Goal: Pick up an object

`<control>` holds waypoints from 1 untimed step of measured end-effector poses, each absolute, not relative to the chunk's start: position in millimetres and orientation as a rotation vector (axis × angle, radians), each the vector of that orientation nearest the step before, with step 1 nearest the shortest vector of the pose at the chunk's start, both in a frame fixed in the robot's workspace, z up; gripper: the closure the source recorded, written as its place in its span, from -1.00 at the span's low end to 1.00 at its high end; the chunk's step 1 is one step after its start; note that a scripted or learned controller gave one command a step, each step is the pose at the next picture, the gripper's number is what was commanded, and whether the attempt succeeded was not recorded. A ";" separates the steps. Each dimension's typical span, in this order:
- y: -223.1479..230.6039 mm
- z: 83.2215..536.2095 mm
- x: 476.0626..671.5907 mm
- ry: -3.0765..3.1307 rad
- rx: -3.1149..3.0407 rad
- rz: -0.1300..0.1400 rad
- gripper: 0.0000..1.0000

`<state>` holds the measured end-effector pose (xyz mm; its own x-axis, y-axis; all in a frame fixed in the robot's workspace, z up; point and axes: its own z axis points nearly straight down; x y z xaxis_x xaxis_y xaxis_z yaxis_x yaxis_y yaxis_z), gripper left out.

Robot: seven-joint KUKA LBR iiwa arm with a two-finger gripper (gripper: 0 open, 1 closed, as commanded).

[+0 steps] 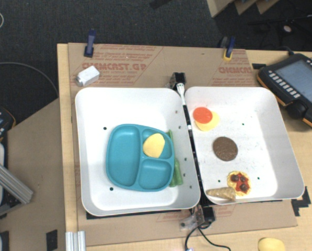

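A yellow lump (154, 145) sits in the blue tray (125, 158) in the left bin (90, 140), a green strip (175, 167) beside the tray, while the right bin (260, 119) holds an orange disc (202, 114), a brown patty (225, 148), a small pizza (239, 181) and a tan wedge (221, 194).

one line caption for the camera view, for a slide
Two white bins on a bench: a blue divided tray holding a yellow piece at left, toy foods at right.

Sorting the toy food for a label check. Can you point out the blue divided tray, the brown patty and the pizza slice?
blue divided tray (125, 158): camera view, floor of its large left compartment.
brown patty (225, 148): camera view, centre of its top.
pizza slice (239, 181): camera view, on its red topping.
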<state>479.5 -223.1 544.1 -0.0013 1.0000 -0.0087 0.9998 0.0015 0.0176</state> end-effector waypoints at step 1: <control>-223.3 437.2 479.0 2.227 2.228 -0.006 1.00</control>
<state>479.0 -223.3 437.2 0.0008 1.0000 0.0034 1.0000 -0.0008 -0.0089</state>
